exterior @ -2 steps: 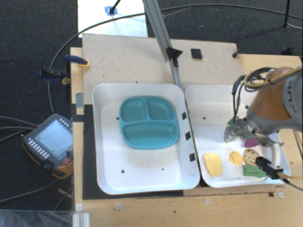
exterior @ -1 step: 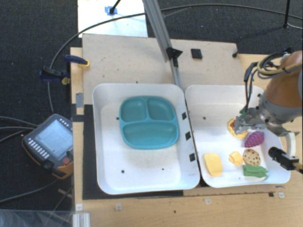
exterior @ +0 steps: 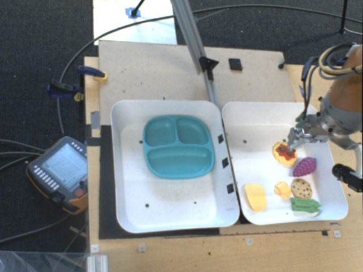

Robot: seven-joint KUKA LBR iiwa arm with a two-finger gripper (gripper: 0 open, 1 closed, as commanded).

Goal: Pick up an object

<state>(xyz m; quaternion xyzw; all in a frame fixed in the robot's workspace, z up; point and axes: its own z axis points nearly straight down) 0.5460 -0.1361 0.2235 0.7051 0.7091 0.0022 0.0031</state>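
In the right bin [exterior: 249, 123], the jaws [exterior: 291, 146] touch down on the toy pizza slice [exterior: 283, 153], whose long axis runs diagonally toward the purple grapes [exterior: 304, 165]; I cannot tell their opening.

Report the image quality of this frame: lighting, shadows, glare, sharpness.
Camera view: lighting is even and soft; the white bins look bright, washing out their surface detail, and cast little shadow. The teal plate is fairly sharp. The gripper and the small toy foods beside it are soft and too small for fine detail.
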